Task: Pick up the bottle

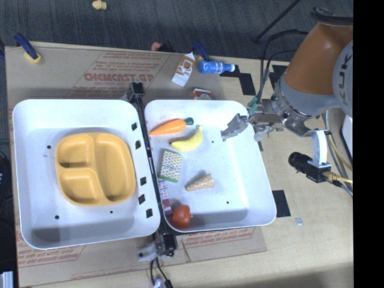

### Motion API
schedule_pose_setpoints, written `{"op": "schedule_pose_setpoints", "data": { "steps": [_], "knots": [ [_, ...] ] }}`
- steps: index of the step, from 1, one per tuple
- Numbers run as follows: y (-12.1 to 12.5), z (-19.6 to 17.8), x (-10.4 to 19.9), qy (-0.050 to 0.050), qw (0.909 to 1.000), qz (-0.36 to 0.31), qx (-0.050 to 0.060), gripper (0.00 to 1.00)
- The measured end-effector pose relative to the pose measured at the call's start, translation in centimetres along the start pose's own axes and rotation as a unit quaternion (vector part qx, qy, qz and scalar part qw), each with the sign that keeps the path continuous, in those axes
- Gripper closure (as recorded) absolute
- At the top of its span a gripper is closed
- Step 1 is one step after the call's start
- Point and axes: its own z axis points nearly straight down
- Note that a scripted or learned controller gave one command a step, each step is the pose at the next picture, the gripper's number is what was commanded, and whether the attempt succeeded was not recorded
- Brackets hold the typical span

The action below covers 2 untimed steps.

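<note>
Blue bottle (216, 68) lying flat, cap right

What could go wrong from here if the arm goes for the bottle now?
1. The bottle lies on its side on the bench behind the right bin, so it may roll when touched.
2. The gripper hangs over that bin near its far right corner; moving toward the bottle, it could clip the bin's rim.
3. A small carton lies just left of the bottle and could get nudged.
</note>
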Motion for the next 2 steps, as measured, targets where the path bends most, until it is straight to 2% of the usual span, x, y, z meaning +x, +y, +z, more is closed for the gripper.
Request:
{"op": "schedule_pose_setpoints", "data": {
  "steps": [1, 2],
  "knots": [
    [3.3, -16.5, 3.1, -0.001, 0.9986, 0.052, -0.002, 0.00],
    [8.9, -23.6, 4.9, 0.000, 0.9659, 0.259, -0.001, 0.00]
  ]
}}
